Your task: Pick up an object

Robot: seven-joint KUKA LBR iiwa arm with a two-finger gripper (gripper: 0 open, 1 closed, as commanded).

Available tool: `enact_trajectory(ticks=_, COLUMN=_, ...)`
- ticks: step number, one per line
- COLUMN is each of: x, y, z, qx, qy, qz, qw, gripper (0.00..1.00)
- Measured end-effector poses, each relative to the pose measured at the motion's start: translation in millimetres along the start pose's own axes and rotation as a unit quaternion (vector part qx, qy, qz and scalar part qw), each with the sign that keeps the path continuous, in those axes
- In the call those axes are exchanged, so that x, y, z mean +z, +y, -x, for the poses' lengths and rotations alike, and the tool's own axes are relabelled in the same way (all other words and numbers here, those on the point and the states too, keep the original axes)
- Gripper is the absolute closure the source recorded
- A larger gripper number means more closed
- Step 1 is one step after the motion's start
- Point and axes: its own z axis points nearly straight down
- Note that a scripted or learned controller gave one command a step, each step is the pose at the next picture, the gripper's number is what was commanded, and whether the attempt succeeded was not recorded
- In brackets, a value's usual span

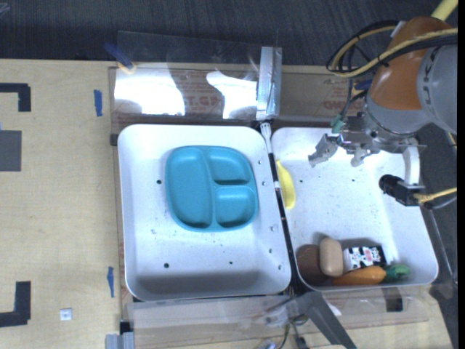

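Objects for picking lie mostly along the near edge of the right bin [407,217]: a brown rounded piece [308,262] at the near-left corner, a tan bread-like piece [331,256] leaning on it, a small black-and-white carton [362,256] just beside that, and an orange carrot [363,275] with a green tip lying along the near wall, touching the carton's lower side. We also see a yellow banana-like piece [287,185] against the left wall of that bin, well apart from the cluster. In the left bin [145,253] rests a blue divided plate [212,187], roughly centred. Our pincer [340,151] hangs over the far part of the right bin, well apart from the cluster and to the right of the yellow piece. Its two fingers are spread apart with nothing between them, so we call it released. Above it we see the grey arm with its orange band [407,57] and yellow and black cables. Both bins sit side by side on the counter [58,195], whose pale wood carries black and blue tape marks.
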Motion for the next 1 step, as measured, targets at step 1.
enact_trajectory(ticks=1, x=-89.9, y=16.2, z=-8.7, qx=0.159, qy=-0.001, qz=-0.004, qw=0.9872, gripper=0.00)
